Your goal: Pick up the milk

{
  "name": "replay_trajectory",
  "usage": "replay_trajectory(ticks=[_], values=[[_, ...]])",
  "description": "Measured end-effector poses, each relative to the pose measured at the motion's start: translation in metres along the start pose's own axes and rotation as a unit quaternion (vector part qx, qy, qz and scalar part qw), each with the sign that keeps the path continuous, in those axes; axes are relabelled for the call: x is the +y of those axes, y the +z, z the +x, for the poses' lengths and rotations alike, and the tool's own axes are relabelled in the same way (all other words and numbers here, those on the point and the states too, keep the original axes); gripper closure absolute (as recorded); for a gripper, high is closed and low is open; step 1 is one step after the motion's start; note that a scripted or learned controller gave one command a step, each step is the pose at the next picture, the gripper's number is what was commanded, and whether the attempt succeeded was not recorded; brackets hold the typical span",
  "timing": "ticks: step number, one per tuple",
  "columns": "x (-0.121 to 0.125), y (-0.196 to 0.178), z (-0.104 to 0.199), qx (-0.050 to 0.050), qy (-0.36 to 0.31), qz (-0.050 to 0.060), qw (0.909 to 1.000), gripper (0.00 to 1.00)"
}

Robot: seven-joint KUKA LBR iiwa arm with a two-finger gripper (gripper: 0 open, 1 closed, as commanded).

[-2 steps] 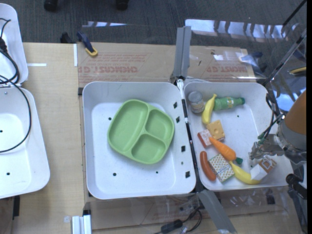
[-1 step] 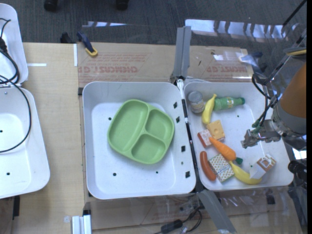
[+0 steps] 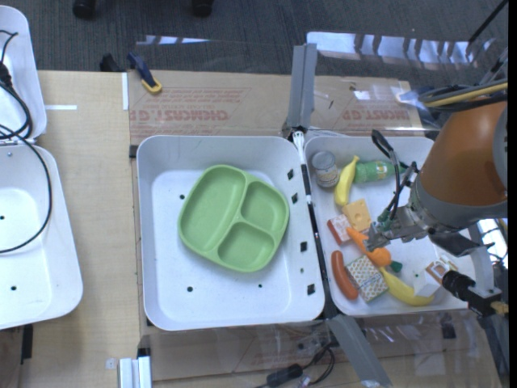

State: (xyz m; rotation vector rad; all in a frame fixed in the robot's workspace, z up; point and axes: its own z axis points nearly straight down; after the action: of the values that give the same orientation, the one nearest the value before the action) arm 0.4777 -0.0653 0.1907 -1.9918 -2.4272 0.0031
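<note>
We are reaching into the right bin (image 3: pixel 323 217), searching for the milk. Our gripper (image 3: pixel 380 234) is hovering above the carrot (image 3: pixel 378 256); we cannot tell its opening.

Dark grey carpet floor (image 3: pixel 258 6), chair casters (image 3: pixel 85 5), light wooden bench (image 3: pixel 89 176)

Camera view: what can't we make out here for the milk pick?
- Milk: no item in the right bin reads clearly as milk; the small carton by the arm is partly covered, label too small.
- Gripper: fingers blurred against the cluttered toys, state unclear.
- Right bin's far side: hidden under the arm.
</note>
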Motion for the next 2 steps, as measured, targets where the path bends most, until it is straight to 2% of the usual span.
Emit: replay_trajectory(ticks=[1, 2], values=[[0.014, 0.000, 0.069, 0.000, -0.154, 0.000, 0.9881, 1.00], [0.022, -0.014, 0.107, -0.001, -0.184, -0.001, 0.9830, 1.00]])
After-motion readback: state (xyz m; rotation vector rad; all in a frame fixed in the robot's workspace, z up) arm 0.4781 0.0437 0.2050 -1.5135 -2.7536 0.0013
